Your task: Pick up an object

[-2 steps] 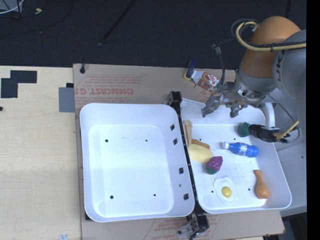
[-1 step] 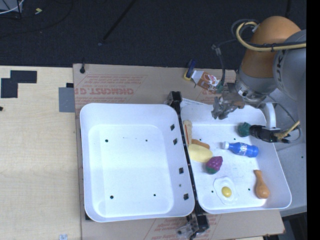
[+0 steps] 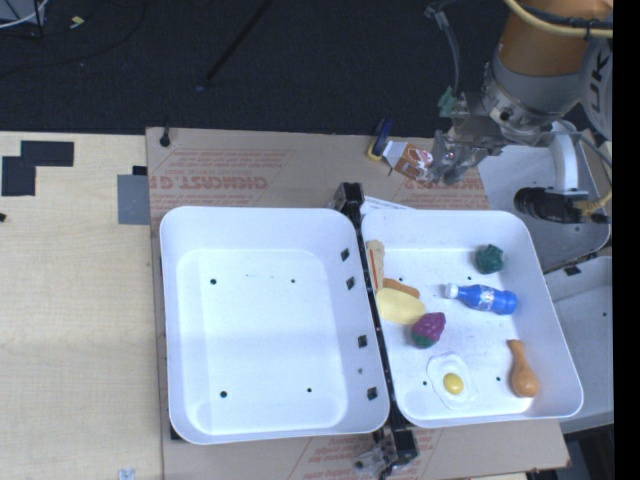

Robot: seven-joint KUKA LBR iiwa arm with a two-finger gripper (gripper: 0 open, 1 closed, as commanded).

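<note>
The robot arm point(image 3: 545, 48) comes in from the upper right of the frame. It is grey with an orange band near the top. Its hand point(image 3: 447, 163) hangs above the cardboard sheet point(image 3: 270, 173), just past the top edge of the right bin point(image 3: 560, 368). A small reddish packet point(image 3: 415, 163) shows at the tips of the hand, between its fingers, so the hand looks closed on the packet. A little blue and yellow thing point(image 3: 380, 140) lies on the cardboard just to the left of the packet.

Two white bins sit side by side in the middle of the frame. The left bin point(image 3: 180, 318) shows its bare white floor with a few small dark dots.

The right bin holds the toys. A dark green lump point(image 3: 489, 258) is near the upper right of this bin. A blue bottle point(image 3: 483, 298) with a white cap lies on its side below the lump. A yellow banana-like piece point(image 3: 398, 306) lies near the bin's left wall, with a purple berry point(image 3: 428, 329) touching its lower right side. A toy fried egg point(image 3: 451, 379) lies below the berry. An orange, pear-shaped toy point(image 3: 521, 370) lies near the bin's lower right.

The tabletop point(image 3: 70, 348) on the left side is light wood with some dark patches.
</note>
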